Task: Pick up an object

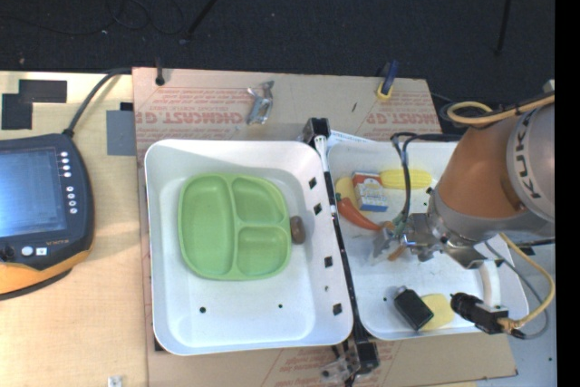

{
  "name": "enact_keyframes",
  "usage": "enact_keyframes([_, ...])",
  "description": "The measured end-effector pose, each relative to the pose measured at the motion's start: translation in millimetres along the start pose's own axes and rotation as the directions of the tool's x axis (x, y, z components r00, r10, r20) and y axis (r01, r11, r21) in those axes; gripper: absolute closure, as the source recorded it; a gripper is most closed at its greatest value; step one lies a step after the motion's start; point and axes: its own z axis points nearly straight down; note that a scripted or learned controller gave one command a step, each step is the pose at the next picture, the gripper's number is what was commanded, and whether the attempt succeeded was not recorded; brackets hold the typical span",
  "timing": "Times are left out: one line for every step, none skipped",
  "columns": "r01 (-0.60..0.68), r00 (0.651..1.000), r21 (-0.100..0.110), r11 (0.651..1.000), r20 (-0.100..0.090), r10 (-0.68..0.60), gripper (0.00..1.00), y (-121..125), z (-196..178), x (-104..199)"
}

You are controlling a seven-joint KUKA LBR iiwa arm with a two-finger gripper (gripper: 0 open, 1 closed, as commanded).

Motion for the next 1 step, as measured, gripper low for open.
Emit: enact_keyframes([0.001, 1.0, 0.004, 1.0, -0.005, -0.001, 0.0, 35.4, 36.3, -19.5])
